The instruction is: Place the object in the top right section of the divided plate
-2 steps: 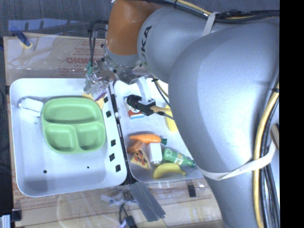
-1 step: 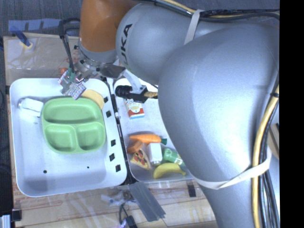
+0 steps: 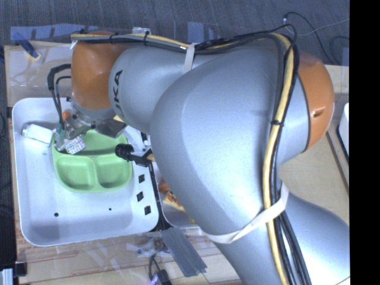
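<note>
At the far left of the left white bin (image 3: 24,177) lies a small white block-like thing (image 3: 37,134), resting on the bin floor just beside the green divided plate (image 3: 89,170). The plate sits in the bin's upper middle, with two lower sections plainly visible and its upper part partly covered by me.

My pincer (image 3: 72,136) hangs over the plate's upper left edge, and something small, pale and patterned (image 3: 75,145) sits right at its tip. I judge this to be the object for the task, though I cannot tell whether I have it clenched or whether it merely lies on the plate beneath me; my wrist hides that. It looks light, perhaps a wrapped or printed piece, so likely a little slick and easy to nudge aside; taking it across its narrow width seems safest.

If that is the object, it is directly under my tip, at the plate's upper left, so the top right section lies further right, beneath my wrist.

Rightward, my grey arm (image 3: 237,141) covers most of the right bin (image 3: 172,218) and the counter (image 3: 332,177).
</note>
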